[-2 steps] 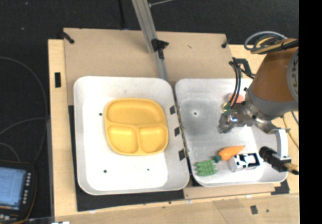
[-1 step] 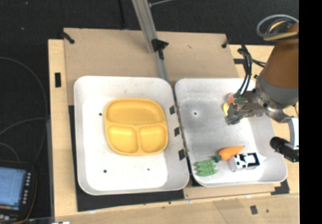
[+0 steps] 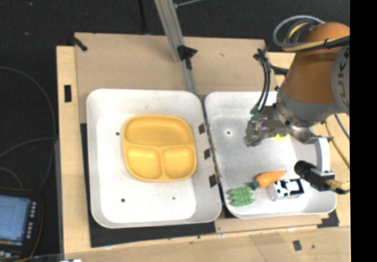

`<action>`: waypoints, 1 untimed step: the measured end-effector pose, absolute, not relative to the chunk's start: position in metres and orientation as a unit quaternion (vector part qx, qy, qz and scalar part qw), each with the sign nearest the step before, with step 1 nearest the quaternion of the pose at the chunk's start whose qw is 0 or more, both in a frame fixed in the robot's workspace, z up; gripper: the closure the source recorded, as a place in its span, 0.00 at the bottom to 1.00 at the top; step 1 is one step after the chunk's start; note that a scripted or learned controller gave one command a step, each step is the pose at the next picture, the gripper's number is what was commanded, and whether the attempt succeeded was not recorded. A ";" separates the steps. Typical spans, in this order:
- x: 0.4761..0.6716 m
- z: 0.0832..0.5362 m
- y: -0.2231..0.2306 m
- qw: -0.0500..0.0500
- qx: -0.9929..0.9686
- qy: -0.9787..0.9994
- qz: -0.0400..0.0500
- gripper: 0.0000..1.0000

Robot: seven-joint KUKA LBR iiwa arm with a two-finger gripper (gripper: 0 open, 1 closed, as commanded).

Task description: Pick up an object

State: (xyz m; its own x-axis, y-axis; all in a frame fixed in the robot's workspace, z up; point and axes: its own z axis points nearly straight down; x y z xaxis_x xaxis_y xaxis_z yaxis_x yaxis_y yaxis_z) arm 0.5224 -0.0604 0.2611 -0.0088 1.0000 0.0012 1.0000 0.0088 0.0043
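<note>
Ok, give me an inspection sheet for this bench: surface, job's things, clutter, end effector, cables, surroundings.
Surface: wooden bench bearing left bin and right bin.
Job's things: toy carrot, its green top and a black-and-white item at the right bin's near edge.
Clutter: yellow divided tray in the left bin.
End effector: over the right bin, away from the carrot; holds nothing seen.
Cables: black ones along the arm.
Surroundings: metal pole, screen lower left.

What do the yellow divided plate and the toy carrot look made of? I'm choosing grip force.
The yellow divided plate looks like moulded plastic: one even colour, rounded compartments, a soft sheen. The toy carrot is probably plastic too, with a smooth orange body and a green top, though it is too small to be sure.
</note>
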 end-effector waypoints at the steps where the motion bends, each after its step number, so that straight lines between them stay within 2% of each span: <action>1: 0.530 0.258 -0.011 0.000 0.704 0.710 0.001 1.00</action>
State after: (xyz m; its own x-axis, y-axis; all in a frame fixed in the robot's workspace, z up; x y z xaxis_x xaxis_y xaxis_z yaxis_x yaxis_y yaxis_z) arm 0.5301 -0.0108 0.2582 -0.0081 1.0000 0.0012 1.0000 0.0080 0.0019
